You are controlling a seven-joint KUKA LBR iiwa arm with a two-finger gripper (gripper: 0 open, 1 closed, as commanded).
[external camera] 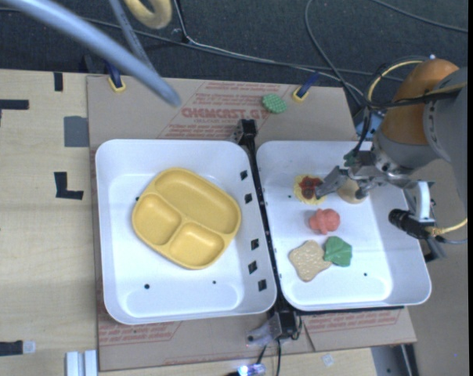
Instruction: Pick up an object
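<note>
Since the arm comes in from the right, the gripper (330, 185) sits low over the right bin (377, 288), fingers spread open w/ nothing btwn them. Its tip is right beside the yellow-red food piece (305, 187), prob the pick target. Red lump (324, 221), toast slice (307, 260) and green leaf (338, 251) lie just below. Yellow tray (185, 218) sits in the left bin (119, 288).
</note>
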